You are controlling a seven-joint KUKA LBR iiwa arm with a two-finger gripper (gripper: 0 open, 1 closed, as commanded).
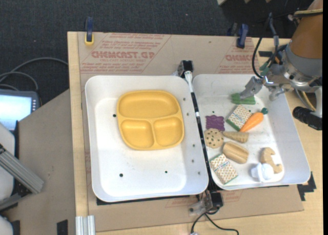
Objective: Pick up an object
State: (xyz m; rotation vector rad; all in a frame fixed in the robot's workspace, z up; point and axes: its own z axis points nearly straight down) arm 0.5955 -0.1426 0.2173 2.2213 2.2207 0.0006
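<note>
My gripper (pixel 263 90) hangs over the back of the right bin (pixel 294 141), open, with nothing showing between its fingers. Its left finger (pixel 250 88) is just above a flat green piece (pixel 241 99); I cannot tell if they touch. In front of it lie a speckled cracker block (pixel 238 116) and an orange carrot (pixel 252 121). Further forward are a purple piece (pixel 215 122), a cookie (pixel 212 137), a tan cone (pixel 236 136), a bread roll (pixel 235 152), a patterned square (pixel 224 169), a brown curl (pixel 271 158) and a white lump (pixel 261 172).
A yellow three-part plate (pixel 150 119) lies in the left bin (pixel 102 152). A black rail (pixel 195 111) runs between the two bins. Blue clamps (pixel 89 30) (pixel 241 35) hold the board's back edge. Cables and the arm's body (pixel 307 44) crowd the right side.
</note>
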